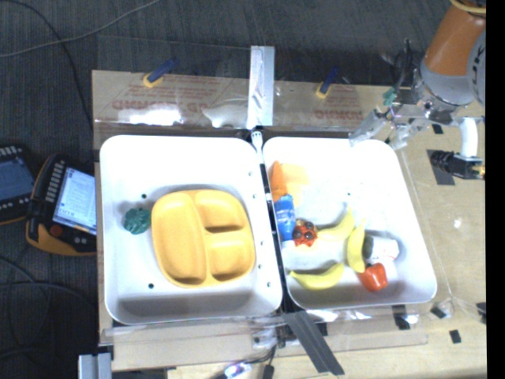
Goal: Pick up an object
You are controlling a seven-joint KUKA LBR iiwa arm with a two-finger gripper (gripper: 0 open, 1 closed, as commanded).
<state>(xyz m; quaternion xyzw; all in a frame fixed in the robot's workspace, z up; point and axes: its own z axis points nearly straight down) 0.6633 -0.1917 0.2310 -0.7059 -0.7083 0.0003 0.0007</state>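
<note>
The red pepper [375, 276] and bananas [319, 275] lie in the right bin [410, 212], well apart from the pincer [380, 126], which hovers over the bin's far rim; how far it is open, I cannot tell.

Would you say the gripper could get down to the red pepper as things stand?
Probably yes. The red pepper lies uncovered near the right bin's front corner, beside a banana, with nothing above it. The gripper sits over that bin's far rim, on the same side.
</note>
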